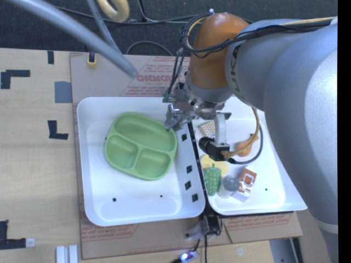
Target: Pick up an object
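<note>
Nearest the camera, to the right of the green divided plate (140, 147) and across the wall between the two bins, a cluster of small items is lying in the right bin (277, 199). It includes a ridged green toy (212, 179), a grey piece (230, 184) touching it, and an orange-and-white box (248, 179) just beside that. A yellow item (207, 162) is sitting just behind them.

The plate is lying flat in the left bin (88, 163), toward its far half, and looks the likeliest thing to be picked.

At the plate's far right rim, the gripper (174, 116) is hanging close above the edge, possibly touching it; the view is too cluttered there to say. Whether it is open or closed cannot be told, and nothing is visibly held.

To do this step well, the gripper should be straddling the plate's raised rim, clear of the bin wall, before closing.

Beyond, the grey arm (285, 64) is reaching in from the plate's right.
</note>
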`<state>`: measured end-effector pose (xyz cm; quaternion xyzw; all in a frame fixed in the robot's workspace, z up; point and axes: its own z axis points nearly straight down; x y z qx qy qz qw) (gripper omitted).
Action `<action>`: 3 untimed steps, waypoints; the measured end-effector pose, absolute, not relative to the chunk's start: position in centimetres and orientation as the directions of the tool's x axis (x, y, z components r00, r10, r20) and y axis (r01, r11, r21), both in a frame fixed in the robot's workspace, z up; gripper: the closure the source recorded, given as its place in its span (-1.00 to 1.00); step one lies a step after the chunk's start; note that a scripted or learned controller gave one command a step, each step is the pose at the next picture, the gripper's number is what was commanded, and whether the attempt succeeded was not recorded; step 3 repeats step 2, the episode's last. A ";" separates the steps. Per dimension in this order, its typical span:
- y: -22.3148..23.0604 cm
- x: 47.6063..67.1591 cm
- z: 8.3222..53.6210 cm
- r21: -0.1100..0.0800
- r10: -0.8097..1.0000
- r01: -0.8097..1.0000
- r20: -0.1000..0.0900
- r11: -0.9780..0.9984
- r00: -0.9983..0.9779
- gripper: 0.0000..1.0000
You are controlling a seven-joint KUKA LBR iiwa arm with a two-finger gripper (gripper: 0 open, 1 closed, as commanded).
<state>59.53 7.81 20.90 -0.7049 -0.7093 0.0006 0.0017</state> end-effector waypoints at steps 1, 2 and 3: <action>10.1 58.7 21.8 -0.001 1.000 1.000 0.001 0.004 -0.004 1.00; 9.9 58.8 21.7 -0.002 1.000 1.000 0.000 0.003 -0.003 -1.00; 9.9 58.8 21.7 -0.002 1.000 1.000 0.000 0.003 -0.003 -1.00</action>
